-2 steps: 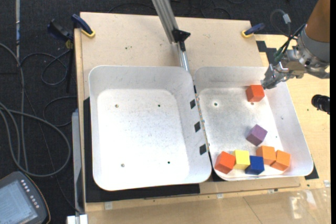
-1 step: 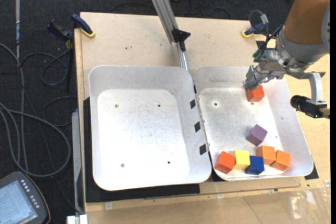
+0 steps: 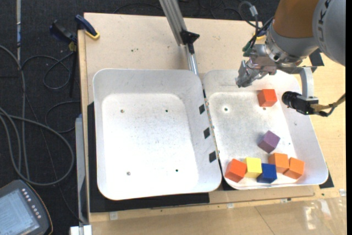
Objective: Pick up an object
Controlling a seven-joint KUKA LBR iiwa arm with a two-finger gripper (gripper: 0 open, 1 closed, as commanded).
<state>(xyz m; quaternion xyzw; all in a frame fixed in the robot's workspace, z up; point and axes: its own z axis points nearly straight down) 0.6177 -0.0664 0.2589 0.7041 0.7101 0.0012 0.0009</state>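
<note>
**Mia:** The hand (image 3: 246, 77) hangs over the top edge of the right bin (image 3: 242, 118). Nothing is between its fingers. I can't tell if they are wide or narrow, they are too small to see.

**Ben:** Which block will it get?

**Mia:** I think the orange block (image 3: 267, 97). It sits alone, just beside the hand, at about four o'clock from it. A block alone is easy to grab.

**Ben:** And the others?

**Mia:** The purple block (image 3: 269, 141) is farther down, at six o'clock from the orange one. Past it, a bunch of blocks (image 3: 264, 168) touch each other along the bottom wall. Those look harder, no room for fingers.

**Ben:** And the left bin (image 3: 110, 118)?

**Mia:** At nine o'clock, on the same surface (image 3: 143, 36).
</note>
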